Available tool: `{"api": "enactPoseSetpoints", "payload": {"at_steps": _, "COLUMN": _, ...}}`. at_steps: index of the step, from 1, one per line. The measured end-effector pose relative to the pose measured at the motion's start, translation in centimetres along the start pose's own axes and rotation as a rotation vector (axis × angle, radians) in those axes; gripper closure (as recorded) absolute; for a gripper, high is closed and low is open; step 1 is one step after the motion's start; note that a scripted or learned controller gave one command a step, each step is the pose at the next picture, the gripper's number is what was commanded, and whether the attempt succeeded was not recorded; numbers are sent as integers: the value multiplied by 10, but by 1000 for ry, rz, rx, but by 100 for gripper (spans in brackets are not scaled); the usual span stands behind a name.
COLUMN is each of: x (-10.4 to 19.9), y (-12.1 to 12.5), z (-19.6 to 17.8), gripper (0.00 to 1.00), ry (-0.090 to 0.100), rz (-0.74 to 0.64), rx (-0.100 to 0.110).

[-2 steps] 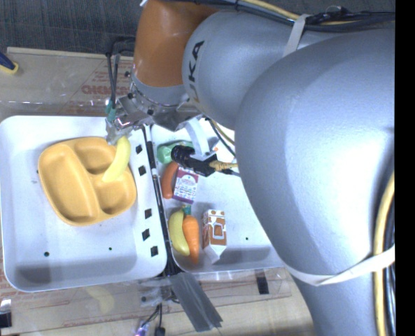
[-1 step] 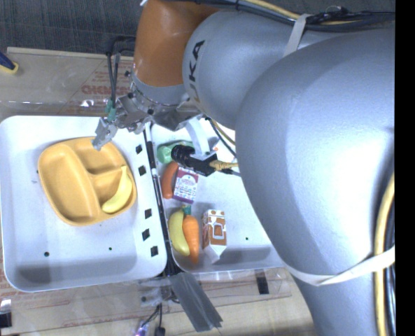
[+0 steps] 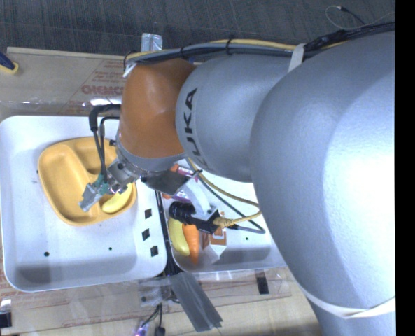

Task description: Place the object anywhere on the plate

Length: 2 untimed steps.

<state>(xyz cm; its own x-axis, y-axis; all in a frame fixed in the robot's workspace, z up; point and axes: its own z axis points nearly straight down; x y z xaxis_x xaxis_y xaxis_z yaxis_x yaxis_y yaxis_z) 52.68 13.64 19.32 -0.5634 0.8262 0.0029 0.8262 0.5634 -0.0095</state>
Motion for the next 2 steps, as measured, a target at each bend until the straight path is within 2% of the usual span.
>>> {"api": "enactPoseSetpoints", "payload": {"at_steps": 1, "x": 2, "y": -6, "z": -29, "gripper": 0, "ry": -2, "rz": 202, "rx": -4}}
{"api": "enactPoseSetpoints", "payload": {"at_steps": 2, "x": 2, "y": -6, "z": -29, "gripper": 0, "ry": -2, "rz": 202, "rx": -4}}
